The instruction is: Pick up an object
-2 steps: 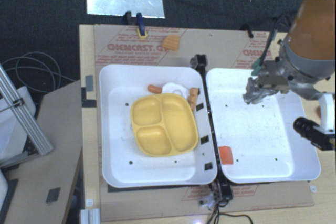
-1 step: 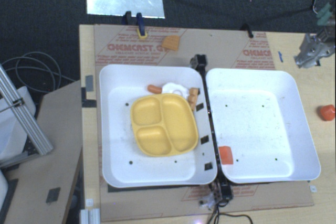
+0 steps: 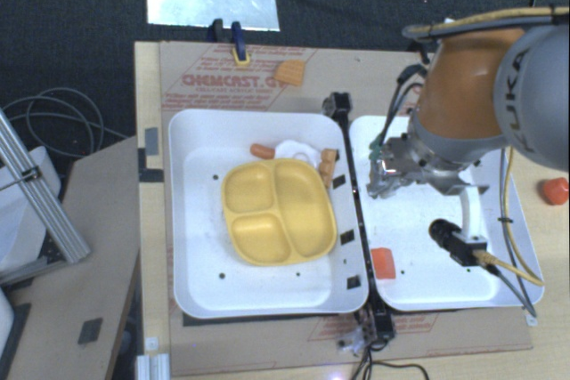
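The left bin [image 3: 191,191] holds a yellow divided plate [image 3: 276,214]. Behind the plate lie a small orange sausage-shaped piece [image 3: 262,151], a white object [image 3: 297,152] and a tan piece [image 3: 328,165]. An orange-red block [image 3: 382,262] lies in the right bin [image 3: 419,280] near its front left corner. My gripper [image 3: 383,176] hangs over the left part of the right bin, behind the block and apart from it. The grey and orange arm hides much of that bin's back half.
An orange piece [image 3: 289,72] lies on the cardboard behind the bins, near a blue and yellow clamp [image 3: 239,43]. A red-orange object [image 3: 554,190] sits on the bench at the right. A black divider [image 3: 349,191] runs between the bins. Cables cross the right bin.
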Tool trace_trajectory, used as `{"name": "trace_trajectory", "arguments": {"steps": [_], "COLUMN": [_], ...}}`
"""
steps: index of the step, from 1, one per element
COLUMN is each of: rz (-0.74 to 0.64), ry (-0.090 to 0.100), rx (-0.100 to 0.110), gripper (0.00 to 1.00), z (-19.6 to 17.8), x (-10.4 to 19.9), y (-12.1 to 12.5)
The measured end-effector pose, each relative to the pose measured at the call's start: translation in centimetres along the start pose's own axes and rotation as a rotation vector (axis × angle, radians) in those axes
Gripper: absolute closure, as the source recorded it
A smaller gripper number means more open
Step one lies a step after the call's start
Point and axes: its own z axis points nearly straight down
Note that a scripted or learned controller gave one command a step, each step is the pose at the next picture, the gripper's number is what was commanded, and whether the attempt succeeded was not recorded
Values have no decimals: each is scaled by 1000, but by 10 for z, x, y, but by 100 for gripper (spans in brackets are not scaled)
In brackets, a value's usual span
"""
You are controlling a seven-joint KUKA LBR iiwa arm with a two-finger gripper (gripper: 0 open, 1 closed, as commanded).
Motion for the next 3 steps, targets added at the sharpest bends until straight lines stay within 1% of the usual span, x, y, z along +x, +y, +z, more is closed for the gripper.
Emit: {"name": "trace_trajectory", "arguments": {"steps": [1, 2, 3], "rz": [9, 1, -7], "ry": [-6, -2, 1], "rx": [-20, -7, -6], "gripper": [100, 0, 0], "z": [-115, -108, -114], "x": [-86, -80, -24], "y": [11, 10, -48]}}
